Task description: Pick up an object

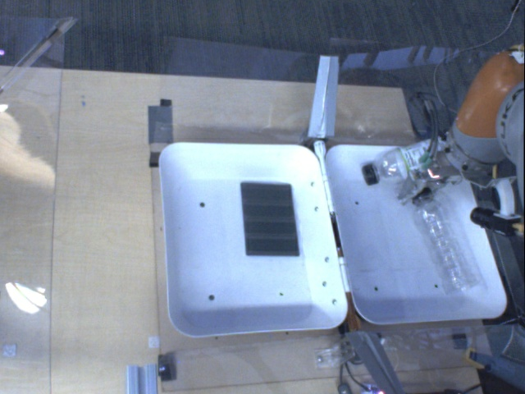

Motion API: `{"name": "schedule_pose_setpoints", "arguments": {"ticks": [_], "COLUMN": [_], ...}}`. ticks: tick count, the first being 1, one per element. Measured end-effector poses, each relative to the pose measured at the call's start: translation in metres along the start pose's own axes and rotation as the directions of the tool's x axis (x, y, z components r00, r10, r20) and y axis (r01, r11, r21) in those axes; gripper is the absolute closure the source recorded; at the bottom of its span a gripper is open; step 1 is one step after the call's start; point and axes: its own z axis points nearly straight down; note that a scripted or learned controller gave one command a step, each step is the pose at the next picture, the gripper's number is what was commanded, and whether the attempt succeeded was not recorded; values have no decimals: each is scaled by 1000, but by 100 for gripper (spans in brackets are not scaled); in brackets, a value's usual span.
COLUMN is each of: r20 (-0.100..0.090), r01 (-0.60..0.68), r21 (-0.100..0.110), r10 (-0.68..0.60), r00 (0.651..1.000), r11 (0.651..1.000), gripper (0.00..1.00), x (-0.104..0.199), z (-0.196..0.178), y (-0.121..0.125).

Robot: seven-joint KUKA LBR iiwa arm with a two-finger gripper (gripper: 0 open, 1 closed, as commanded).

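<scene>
Jaws of the gripper (422, 180) are seen low over the far part of the right bin (385, 261), but their state cannot be told, since glare and clear plastic blur them. Just to their left a clear plastic bottle (392, 166) with a dark cap is seen lying on its side, its body reaching up to the jaws; whether it is touched or held cannot be made out. Below and slightly right of the jaws a second clear bottle (447, 249) is found lying lengthwise on the bin floor, faint against the white and hard to outline. Well to the left of the jaws, in the middle of the left bin (189, 236), a flat black ribbed rectangular pad (270, 218) is laid, apart from every wall. Between the two bins a raised divider runs, with a grey metal bar (322, 97) standing at its far end, above and left of the jaws. To the right of the jaws the grey arm (500, 130) with its orange band is cut off by the frame edge.
</scene>
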Motion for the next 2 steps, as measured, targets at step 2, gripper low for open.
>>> {"name": "schedule_pose_setpoints", "arguments": {"ticks": [2], "r20": [18], "r01": [27], "r21": [-37], "r10": [-26], "r00": [999], "r11": [999], "gripper": [100], "x": [160], "z": [-85], "y": [33]}}
